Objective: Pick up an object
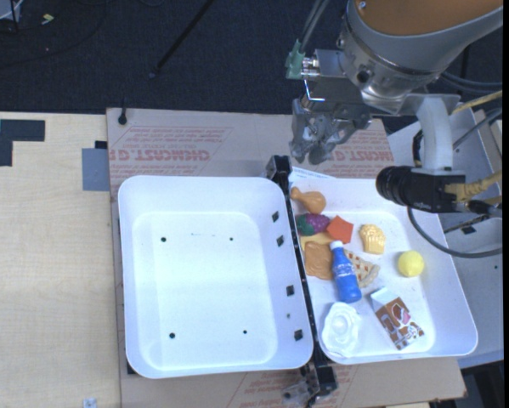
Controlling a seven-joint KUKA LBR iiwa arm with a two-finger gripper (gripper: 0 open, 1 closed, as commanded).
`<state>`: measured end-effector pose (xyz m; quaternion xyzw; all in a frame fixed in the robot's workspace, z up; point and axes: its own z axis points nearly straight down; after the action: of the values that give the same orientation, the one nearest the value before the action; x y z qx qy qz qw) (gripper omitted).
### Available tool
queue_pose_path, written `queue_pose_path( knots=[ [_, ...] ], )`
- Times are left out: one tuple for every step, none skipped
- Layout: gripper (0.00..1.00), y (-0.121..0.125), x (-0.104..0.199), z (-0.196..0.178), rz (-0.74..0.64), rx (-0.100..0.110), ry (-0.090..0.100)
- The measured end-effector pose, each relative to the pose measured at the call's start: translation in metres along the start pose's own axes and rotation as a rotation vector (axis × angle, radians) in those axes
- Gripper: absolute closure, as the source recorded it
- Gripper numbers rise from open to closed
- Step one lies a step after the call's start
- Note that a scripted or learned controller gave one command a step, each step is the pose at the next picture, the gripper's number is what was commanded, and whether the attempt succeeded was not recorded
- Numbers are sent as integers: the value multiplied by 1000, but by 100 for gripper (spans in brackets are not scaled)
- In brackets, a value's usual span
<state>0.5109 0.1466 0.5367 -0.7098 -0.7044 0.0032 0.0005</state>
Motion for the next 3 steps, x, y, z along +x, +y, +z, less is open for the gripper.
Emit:
queue_pose_path(
  knots=[
    [100, 5, -107, 0, 4, 0, 0],
    [100, 90, -46, 2, -13, -2, 2],
    [100, 126, -137, 1, 0, -1, 1]
  ],
)
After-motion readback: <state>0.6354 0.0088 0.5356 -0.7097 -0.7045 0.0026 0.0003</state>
